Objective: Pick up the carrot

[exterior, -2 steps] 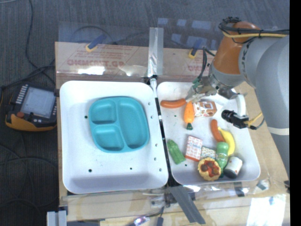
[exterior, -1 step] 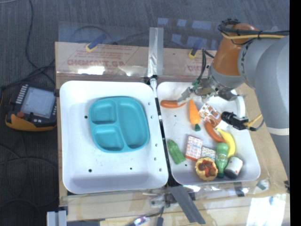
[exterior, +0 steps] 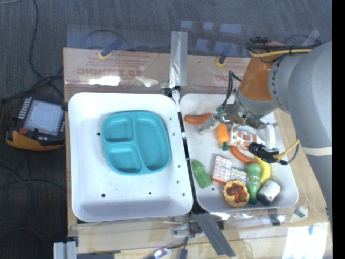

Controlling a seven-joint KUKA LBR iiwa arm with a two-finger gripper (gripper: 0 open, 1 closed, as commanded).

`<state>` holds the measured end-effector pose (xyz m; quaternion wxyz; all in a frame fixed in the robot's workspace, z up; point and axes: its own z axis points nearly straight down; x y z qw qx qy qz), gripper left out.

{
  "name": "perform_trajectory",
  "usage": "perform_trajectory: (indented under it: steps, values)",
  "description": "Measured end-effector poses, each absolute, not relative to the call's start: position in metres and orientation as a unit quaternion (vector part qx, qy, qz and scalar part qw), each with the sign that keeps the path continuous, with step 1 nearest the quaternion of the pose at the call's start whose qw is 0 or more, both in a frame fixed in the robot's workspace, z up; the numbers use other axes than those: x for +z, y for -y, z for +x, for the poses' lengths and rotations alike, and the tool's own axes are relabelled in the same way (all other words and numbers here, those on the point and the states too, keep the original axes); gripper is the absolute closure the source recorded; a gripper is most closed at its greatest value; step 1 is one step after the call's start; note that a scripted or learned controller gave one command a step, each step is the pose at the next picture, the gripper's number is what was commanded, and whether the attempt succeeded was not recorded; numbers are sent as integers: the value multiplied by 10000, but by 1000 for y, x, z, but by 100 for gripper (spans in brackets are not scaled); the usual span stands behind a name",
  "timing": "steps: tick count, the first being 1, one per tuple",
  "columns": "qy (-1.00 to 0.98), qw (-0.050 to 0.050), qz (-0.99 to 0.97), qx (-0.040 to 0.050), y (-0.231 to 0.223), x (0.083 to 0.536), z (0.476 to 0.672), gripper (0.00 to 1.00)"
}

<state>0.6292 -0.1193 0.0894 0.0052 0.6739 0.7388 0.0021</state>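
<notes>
Two shallow, glossy white bins sit side by side: the left bin [exterior: 81, 161] holds one smooth teal three-compartment plate [exterior: 136, 141]; the right bin [exterior: 285, 196] holds a jumble of plastic toy foods. One carrot [exterior: 222, 135], short, tapered and orange, lies just below the claw [exterior: 220, 116]. I cannot tell the claw's opening.

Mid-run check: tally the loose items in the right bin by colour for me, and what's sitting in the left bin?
Right bin:
Orange/red: 4, carrot, long piece, long piece, round tart-like item
Green: 2
Yellow: 1, banana
White/patterned packets: 2
Dark can: 1
Left bin:
Teal divided tray: 1
Total: 11
</notes>
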Motion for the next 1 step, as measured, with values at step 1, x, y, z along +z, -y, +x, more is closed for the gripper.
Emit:
perform_trajectory:
  steps: [1]
  values:
    - [-7389, 41, 6738, 27, 118, 97, 630, 100]
